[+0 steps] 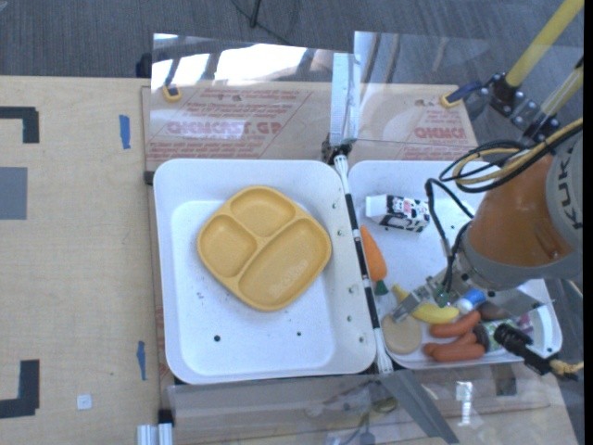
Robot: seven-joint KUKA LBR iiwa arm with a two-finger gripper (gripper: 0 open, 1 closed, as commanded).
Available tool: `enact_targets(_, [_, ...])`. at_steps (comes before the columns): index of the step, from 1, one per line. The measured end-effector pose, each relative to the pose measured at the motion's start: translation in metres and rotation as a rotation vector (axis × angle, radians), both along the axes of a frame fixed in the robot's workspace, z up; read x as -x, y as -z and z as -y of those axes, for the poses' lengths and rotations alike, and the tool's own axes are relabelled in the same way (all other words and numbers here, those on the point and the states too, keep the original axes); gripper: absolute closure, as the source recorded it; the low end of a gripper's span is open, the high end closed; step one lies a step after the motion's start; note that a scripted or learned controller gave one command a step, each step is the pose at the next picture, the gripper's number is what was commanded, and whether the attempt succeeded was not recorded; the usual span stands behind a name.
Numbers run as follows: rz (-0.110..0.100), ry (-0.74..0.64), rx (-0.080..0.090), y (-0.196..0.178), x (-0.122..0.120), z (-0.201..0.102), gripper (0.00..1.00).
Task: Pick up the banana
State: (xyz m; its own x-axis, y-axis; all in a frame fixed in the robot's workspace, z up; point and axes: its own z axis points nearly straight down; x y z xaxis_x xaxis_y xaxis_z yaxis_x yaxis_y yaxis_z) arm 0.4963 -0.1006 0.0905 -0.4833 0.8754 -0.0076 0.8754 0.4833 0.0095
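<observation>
**Gripper low over the banana in the right bin**

On the left of the counter, bare wood is seen. A yellow plate with three parts is seen in the left bin. In the right bin, an orange carrot is laid near the left wall, and a small white box is seen farther back. The banana is found at the near side, just beside a tan round piece and touching two red sausages. The gripper is placed right over the banana. How wide the fingers are cannot be told, and no hold on the banana can be seen. The grey and orange arm is seen at the right.
</observation>
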Motion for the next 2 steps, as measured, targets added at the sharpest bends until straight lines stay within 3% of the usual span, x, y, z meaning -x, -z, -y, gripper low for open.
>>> enact_targets(1, [0.009, 0.004, 0.0, -0.011, -0.002, 0.001, 1.0])
enact_targets(2, [-0.009, -0.076, -0.001, -0.095, -0.083, -0.058, 1.0])
